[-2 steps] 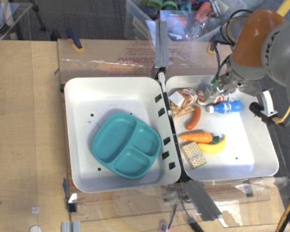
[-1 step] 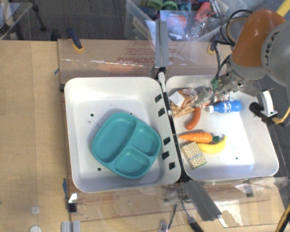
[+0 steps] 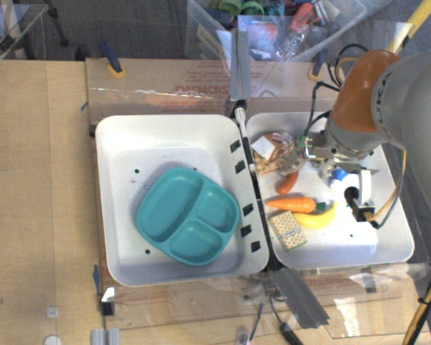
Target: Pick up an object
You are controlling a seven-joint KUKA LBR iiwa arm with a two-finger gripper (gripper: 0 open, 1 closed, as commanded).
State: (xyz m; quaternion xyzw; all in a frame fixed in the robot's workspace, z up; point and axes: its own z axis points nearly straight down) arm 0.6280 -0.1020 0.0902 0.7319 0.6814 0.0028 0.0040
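The right bin point(image 3: 391, 244) holds an orange carrot point(image 3: 291, 204), a yellow banana point(image 3: 317, 220), a small orange-red piece point(image 3: 288, 183), a patterned tan packet point(image 3: 287, 230), a crinkled brown-and-white wrapper point(image 3: 275, 151) and a small blue item point(image 3: 337, 175). My gripper point(image 3: 318, 152) hangs low over the back middle of this bin, just right of the wrapper and above the small orange-red piece. The wrist and its orange band cover it from above. A teal divided plate point(image 3: 188, 214) lies in the left bin point(image 3: 122, 135).
A black-clipped divider point(image 3: 246, 185) separates the two bins. A clear tub of coloured toys point(image 3: 273, 6) stands behind them. Cables and a white part point(image 3: 364, 190) hang from the arm over the right bin's right side. Wooden bench surrounds the bins.
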